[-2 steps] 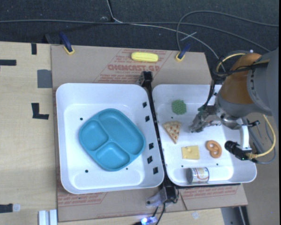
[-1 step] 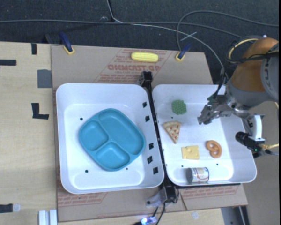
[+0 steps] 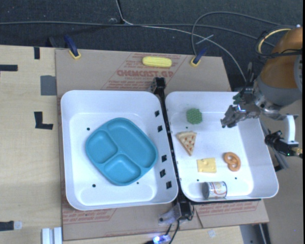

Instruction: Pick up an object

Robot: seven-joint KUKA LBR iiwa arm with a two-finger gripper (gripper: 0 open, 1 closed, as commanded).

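Note:
The right bin (image 3: 254, 136) holds a green broccoli piece (image 3: 194, 116), a pizza slice (image 3: 187, 142), a yellow cheese block (image 3: 207, 165), a pretzel (image 3: 232, 161) and a small can (image 3: 214, 189) lying on its side. My gripper (image 3: 230, 119) hangs over the bin's upper right part, to the right of the broccoli and above the pretzel. Nothing shows between its fingers.
The left bin (image 3: 73, 136) holds a blue divided plate (image 3: 121, 150). A yellow corn cob (image 3: 156, 61) lies on the cardboard behind the bins. Cables run across the dark floor at the back. The grey arm (image 3: 279, 80) enters from the right.

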